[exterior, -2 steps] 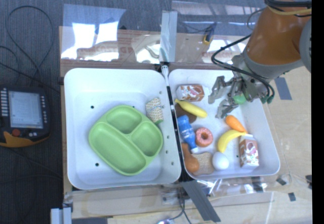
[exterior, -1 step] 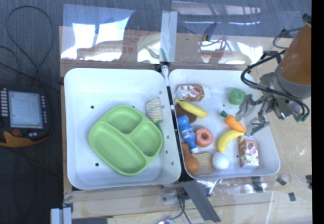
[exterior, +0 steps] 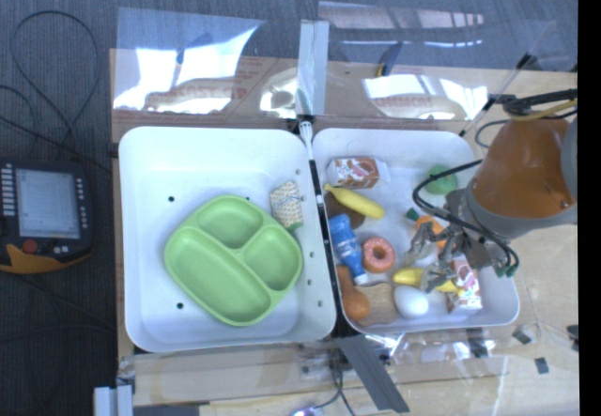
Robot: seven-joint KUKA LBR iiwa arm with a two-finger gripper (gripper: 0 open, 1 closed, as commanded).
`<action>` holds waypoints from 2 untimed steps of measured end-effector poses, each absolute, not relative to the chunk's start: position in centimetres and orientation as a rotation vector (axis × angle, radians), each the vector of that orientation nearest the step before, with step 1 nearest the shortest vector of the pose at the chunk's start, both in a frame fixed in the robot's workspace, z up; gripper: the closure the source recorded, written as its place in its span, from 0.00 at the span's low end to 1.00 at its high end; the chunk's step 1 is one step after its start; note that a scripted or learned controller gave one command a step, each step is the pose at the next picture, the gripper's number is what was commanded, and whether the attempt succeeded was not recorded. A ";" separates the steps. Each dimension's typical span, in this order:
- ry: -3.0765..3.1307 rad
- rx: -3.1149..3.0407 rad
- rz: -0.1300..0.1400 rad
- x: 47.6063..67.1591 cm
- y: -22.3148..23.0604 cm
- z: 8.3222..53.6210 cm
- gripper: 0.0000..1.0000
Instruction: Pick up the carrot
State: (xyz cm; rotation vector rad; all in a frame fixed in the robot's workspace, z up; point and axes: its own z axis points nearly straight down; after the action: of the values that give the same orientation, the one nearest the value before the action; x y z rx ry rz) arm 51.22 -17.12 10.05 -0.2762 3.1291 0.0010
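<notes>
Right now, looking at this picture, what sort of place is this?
Probably a robotics lab test bench: a robot arm reaches over two white bins holding toy food, and a teach pendant lies on the carpet beside them.

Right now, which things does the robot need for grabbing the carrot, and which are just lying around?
Needed: carrot, gripper.

Lying around: green plate, banana, donut, blue bottle, egg, corn piece.

The pincer (exterior: 434, 250) partly hides an orange item (exterior: 424, 225), perhaps the carrot, too small to tell.
</notes>
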 end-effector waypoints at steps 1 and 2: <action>3.092 -0.478 -0.009 49.6 -16.8 24.1 1.00; 2.945 -1.076 -0.007 53.3 -16.3 9.3 1.00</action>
State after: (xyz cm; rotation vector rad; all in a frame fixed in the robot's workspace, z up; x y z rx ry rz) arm 53.31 -16.33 9.29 -1.0757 2.9449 -0.0069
